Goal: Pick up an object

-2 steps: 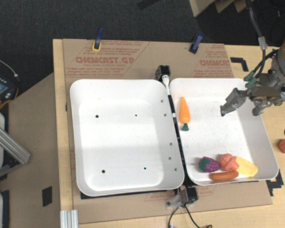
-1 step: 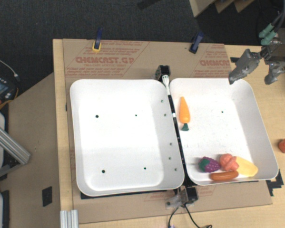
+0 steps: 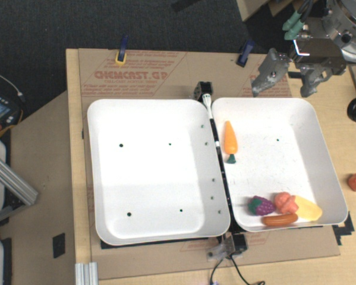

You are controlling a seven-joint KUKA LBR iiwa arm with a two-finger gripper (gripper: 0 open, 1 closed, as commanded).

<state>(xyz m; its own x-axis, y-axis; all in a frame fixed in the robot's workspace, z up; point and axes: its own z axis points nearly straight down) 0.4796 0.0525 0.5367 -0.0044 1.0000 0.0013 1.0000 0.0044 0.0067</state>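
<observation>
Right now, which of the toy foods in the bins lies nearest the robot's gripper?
The orange carrot, alone by the right bin's left wall. The grapes, sausage and others cluster at the near edge, farther from the gripper.

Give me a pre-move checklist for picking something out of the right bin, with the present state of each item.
1. Gripper carries nothing: ok, fingers spread with nothing between them.
2. Gripper over a target: not ok, it hangs above the far edge of the right bin, away from every toy.
3. Isolated target available: ok, the carrot lies alone by the bin's left wall.
4. Carrot clear of the wall for a finger: cannot tell.
5. Near-corner cluster separable: not ok, the grapes, sausage and yellow toy sit bunched together.
</observation>
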